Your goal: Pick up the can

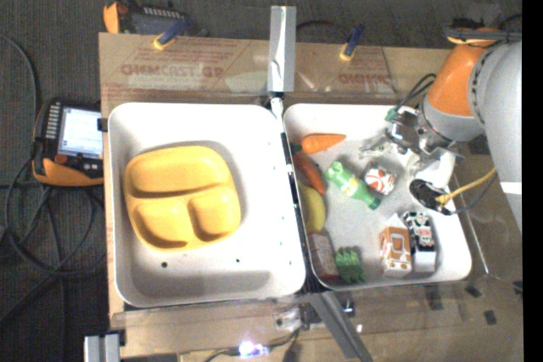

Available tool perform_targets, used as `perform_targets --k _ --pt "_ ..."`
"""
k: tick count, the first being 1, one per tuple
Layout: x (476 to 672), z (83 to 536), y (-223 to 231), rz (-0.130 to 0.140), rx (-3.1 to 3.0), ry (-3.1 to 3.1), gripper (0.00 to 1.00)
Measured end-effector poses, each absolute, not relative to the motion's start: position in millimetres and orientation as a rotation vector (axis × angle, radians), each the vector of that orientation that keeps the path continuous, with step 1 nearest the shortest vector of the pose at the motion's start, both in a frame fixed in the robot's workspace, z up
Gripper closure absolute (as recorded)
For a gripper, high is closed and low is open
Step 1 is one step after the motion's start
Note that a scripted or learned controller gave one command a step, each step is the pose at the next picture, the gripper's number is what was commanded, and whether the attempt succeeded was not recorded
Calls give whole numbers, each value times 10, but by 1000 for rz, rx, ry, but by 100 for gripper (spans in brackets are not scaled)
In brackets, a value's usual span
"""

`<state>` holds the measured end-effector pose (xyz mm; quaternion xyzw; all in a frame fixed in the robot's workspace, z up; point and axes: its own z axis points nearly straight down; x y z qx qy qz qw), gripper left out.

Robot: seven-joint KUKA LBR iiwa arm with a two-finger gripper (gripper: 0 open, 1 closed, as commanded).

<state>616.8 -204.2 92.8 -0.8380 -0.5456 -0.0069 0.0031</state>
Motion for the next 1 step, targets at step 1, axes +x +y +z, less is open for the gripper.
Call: perform_targets --k 1 --pt "6166 1015 -2070 -16 -2636 -1719 100"
